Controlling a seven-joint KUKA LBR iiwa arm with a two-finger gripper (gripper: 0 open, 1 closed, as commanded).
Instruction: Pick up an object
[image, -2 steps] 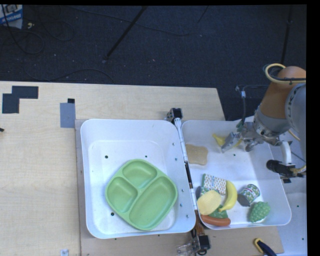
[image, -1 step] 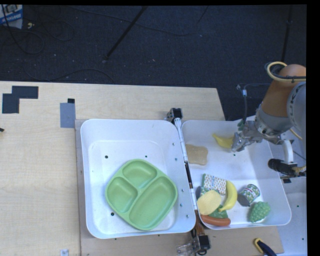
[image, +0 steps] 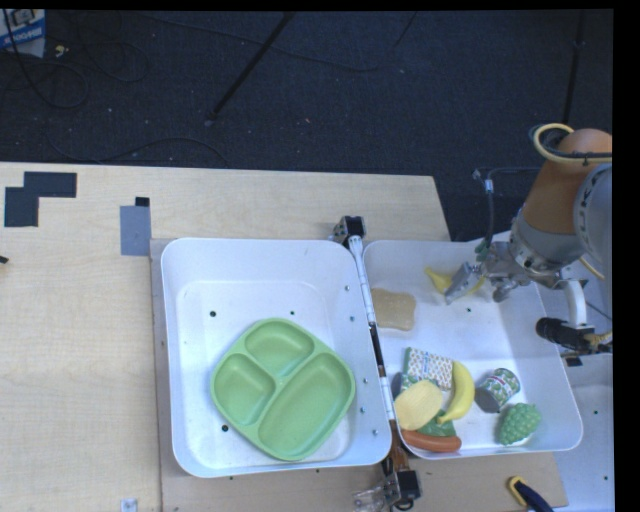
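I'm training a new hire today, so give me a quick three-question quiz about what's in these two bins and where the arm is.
1. True or false: the green divided plate lies in the right bin.
2. Which item lies nearest the gripper? A) yellow piece B) banana C) green bumpy toy
3. Fill in: the tan slice lies beside the ____ between the bins.

Key: 1 false, it lies in the left bin; 2 A; 3 divider.

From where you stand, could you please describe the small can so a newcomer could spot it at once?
Look in the right bin, toward its near right corner. The small can lies on its side between the banana and the bumpy green toy; it alone is a cylinder.
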